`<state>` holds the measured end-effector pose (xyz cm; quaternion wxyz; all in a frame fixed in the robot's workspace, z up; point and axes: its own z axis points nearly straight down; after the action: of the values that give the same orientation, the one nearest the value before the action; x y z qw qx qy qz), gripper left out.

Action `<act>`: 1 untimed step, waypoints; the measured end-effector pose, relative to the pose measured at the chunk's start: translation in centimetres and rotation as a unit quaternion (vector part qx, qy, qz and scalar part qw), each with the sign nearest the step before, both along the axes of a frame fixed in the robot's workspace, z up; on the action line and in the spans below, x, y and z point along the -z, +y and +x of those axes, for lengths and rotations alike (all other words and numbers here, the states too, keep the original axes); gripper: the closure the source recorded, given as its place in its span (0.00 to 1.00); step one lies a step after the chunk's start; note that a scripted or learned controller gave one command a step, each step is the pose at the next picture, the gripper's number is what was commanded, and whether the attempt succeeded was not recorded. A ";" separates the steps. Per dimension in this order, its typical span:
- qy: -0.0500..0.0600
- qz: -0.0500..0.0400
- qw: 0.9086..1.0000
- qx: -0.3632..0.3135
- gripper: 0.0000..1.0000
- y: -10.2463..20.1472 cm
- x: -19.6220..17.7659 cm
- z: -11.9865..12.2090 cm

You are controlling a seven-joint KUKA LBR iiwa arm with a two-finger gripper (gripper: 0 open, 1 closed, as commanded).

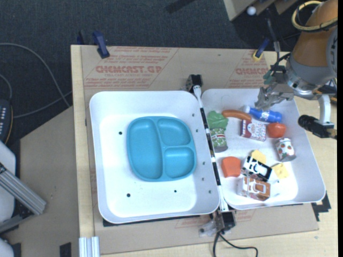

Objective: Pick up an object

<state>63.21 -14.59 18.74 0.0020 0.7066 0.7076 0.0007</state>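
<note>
Grey arm (pixel 300 74), orange band — yellow cable looped above; metallic grey claw (pixel 266 101)

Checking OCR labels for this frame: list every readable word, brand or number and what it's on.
"CHEMCAST GP" in red, on the brown board behind the left bin.
The same red print, partly hidden, on the board behind the right bin.
Finer red lines on the board: too small to read.
Labels on the red packet, blue bottle and green can: blurred.

camera view | overhead, slanted | frames both bins (pixel 102 159), arm entering right
</note>
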 end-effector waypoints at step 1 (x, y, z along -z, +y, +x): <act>0.002 0.000 1.000 0.000 0.00 0.0 0.1 -0.1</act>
<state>63.14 -14.56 18.60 0.0007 0.7066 0.7076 -0.0001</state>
